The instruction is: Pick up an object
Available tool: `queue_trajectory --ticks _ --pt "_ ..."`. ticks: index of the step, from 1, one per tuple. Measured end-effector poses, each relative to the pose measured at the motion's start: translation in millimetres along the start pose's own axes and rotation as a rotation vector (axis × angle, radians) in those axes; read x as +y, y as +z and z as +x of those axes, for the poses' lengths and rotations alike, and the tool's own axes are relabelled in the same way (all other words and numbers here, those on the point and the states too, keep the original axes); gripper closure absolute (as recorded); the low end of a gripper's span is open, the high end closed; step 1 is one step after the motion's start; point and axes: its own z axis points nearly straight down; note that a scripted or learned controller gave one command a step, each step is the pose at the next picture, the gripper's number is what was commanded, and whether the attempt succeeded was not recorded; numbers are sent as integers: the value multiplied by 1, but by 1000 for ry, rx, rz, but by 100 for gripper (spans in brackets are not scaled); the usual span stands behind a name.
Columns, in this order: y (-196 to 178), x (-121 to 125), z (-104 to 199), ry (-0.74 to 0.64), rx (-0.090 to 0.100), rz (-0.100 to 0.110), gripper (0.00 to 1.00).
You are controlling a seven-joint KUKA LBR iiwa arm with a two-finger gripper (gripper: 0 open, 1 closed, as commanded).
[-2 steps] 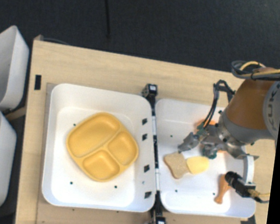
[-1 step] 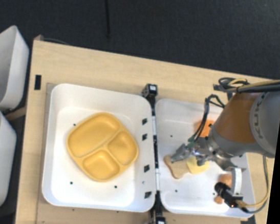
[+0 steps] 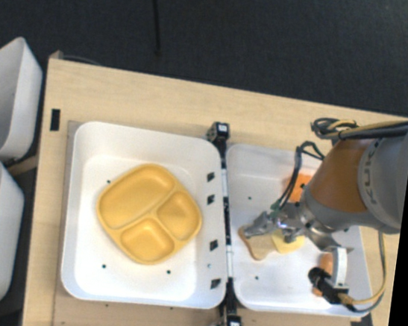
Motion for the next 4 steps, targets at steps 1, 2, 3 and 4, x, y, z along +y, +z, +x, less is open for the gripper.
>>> queue_trajectory --ticks 1,2,3,4 --pt "-15 4 -2 7 -2 -16 100" --pt "-76 4 4 -7 2 -4 100" --pt "-123 0 -1 -7 2 -4 100" --pt "-163 2 -2 -8 2 -3 100"
